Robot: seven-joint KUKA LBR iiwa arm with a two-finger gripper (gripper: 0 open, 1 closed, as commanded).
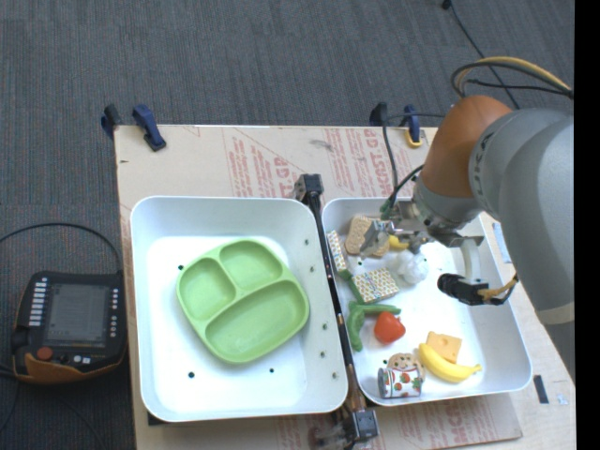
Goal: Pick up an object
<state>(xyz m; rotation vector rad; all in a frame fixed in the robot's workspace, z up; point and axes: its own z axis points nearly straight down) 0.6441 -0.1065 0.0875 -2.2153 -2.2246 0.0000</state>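
My gripper [397, 232] is low over the back of the right bin [511, 345]. It hangs just above a tan bread slice [359, 233] and a small yellow piece [399, 245], with a white lumpy object [410, 268] right in front of it. Also in this bin are a square waffle cracker [376, 285], a green bean pod [360, 319], a red strawberry [389, 327], a cheese wedge [444, 346], a banana [450, 368] and a small printed carton [401, 378]. The arm hides part of the bin's back right.
The left bin [155, 251] holds a green divided plate [244, 298]. A teach pendant [70, 326] lies on the floor at the left. Blue clamps [145, 126] grip the board's back edge. A black fitting [466, 289] on the arm hangs over the right bin.
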